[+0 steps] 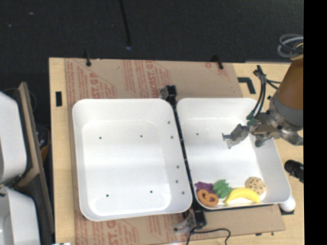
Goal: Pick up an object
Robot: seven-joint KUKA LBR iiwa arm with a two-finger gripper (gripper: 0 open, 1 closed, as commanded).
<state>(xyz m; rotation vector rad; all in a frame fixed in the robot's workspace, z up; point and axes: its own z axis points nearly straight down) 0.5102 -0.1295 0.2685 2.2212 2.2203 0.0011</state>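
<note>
Left bin point(92, 152), white. Right bin point(204, 117), white (toys gathered along its near edge). Arm point(292, 93), orange-banded, over right bin. Gripper point(236, 136), above bin's middle; jaw state cannot be told. Banana point(242, 196), cookie point(255, 185), green leafy piece point(222, 188), pretzel point(207, 198), purple grapes point(203, 187).

A little row of toy foods lies at the bottom edge of the right bin point(265, 152), in the lower right of the picture. On the left is a bunch of purple grapes point(203, 187). Just under it sits a brown pretzel point(207, 198). Next comes a green leafy piece point(222, 188). A yellow banana point(242, 196) lies flat on its side. A round tan cookie point(255, 186) with dark spots is at the right end.
</note>
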